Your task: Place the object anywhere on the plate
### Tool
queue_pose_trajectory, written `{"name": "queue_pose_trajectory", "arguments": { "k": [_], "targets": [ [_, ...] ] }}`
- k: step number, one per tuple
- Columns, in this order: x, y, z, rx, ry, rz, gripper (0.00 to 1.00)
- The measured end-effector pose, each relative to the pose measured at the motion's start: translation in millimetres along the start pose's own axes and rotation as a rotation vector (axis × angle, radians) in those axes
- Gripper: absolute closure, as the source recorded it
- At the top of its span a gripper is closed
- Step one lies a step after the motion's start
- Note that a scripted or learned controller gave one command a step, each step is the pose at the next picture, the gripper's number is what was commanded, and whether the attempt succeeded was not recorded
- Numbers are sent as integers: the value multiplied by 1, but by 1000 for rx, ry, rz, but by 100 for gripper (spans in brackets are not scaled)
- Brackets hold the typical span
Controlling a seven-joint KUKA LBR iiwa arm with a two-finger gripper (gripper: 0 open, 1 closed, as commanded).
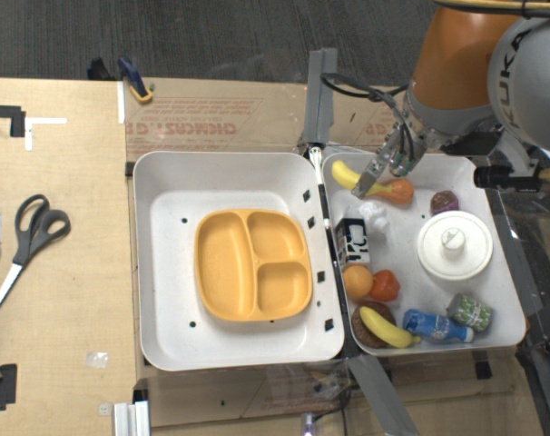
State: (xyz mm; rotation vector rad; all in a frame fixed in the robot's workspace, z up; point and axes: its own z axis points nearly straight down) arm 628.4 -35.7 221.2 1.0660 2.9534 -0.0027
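Observation:
A yellow plate [254,263] with three compartments lies in the middle of the left bin [157,271], and nothing lies on it. My gripper [373,182] is low in the back left corner of the right bin [502,334]. Its tip is down between a small yellow banana [342,172] on its left and an orange drumstick-shaped toy [400,192] on its right. It touches or nearly touches both; I cannot make out whether either is gripped. The orange band of the arm [456,44] rises above it at the upper right.
The right bin also holds a white lidded bowl [453,243], a purple object [444,202], a crumpled white piece [373,214], a black-and-white box [352,241], an orange fruit [358,281], a second banana [386,327] and a blue bottle [427,325]. Scissors [30,234] lie on the bench at left.

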Motion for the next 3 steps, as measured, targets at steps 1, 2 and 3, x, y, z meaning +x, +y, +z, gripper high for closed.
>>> {"name": "queue_pose_trajectory", "arguments": {
  "k": [1, 2, 3],
  "targets": [
    [87, 25, 30, 0, 2, 120, 100],
    [163, 13, -71, 0, 1, 202, 100],
    [163, 13, -71, 0, 1, 201, 0]
  ]
}}
